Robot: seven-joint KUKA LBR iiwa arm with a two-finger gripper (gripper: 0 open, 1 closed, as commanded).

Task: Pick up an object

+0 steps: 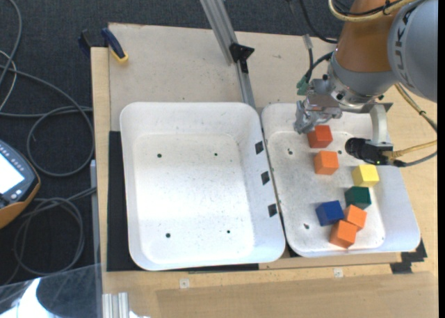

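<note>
Robot tool hovers low over right white plastic bin.
Its finger state cannot be told; a red-orange wooden cube sits just at its four o'clock.

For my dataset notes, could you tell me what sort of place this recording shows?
Most likely a robotics lab test bench: an industrial arm reaches over two white bins, coloured blocks serve as test objects, and loose cables trail on the floor.
</note>
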